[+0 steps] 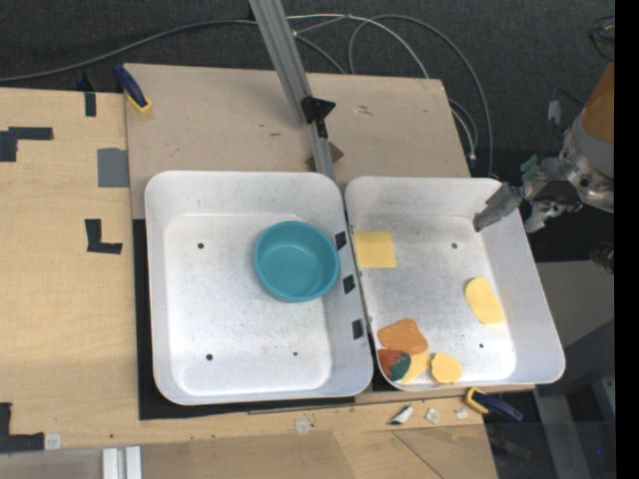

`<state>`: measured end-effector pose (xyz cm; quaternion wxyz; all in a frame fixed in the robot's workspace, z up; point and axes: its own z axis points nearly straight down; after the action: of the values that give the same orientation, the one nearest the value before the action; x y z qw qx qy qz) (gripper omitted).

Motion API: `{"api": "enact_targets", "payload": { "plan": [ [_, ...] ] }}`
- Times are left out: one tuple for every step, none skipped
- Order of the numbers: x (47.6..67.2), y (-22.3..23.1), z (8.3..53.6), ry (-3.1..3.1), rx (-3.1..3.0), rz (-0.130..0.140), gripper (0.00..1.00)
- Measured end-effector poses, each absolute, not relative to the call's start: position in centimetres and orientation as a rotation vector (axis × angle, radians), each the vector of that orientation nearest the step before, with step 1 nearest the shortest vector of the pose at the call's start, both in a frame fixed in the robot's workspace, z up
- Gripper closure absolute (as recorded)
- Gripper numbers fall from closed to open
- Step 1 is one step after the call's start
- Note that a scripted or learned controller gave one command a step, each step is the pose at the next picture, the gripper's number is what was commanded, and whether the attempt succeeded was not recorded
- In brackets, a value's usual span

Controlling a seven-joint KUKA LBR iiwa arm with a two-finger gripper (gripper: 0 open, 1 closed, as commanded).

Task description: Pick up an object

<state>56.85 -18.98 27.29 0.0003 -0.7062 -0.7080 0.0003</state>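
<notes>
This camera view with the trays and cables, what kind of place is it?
Probably a robotics test bench in a lab. Two shallow white plastic bins sit side by side on a wooden bench. One holds a round teal bowl. The arm's tool reaches in, and loose cables trail behind.
</notes>
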Motion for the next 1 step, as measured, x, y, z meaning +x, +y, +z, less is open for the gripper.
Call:
{"api": "enact_targets", "payload": {
  "plan": [
    [56.85, -18.97, 27.29, -2.224, -2.218, 0.001, 0.00]
  ]
}}
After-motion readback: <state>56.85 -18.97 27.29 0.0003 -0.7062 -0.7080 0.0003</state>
